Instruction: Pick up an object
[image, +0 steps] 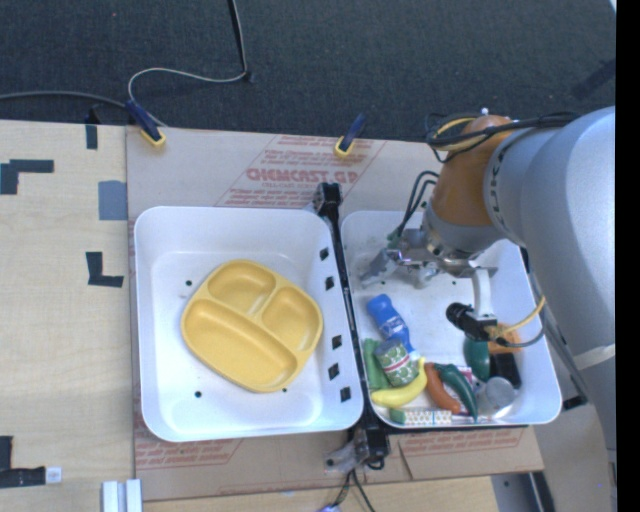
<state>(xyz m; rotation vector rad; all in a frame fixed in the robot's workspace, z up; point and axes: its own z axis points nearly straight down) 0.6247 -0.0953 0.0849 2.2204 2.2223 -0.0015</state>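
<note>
Currently my claw (386, 264) hangs over the far end of the right bin (545, 405), above bare white floor near the divider. Whether it is released or clenched cannot be determined from this view, and no object is visible in its grasp.

Nearest candidate: the blue bottle (386, 316), lying just nearward of my claw, its long axis running toward the near end of the bin. Beyond it, packed against the near wall, lie a green can (397, 363) and a banana (399, 394), touching one another. The yellow divided plate (252, 324) sits alone in the left bin (150, 300).

Recommended procedure, as I judge it:
1. Select the blue bottle; it has the most free space around it.
2. Centre over its mid-body, not the cap.
3. Rotate the wrist so the closing direction crosses its narrow width.
4. Descend vertically, keeping clear of the divider and the green can.
5. Close, then lift straight up.
</note>
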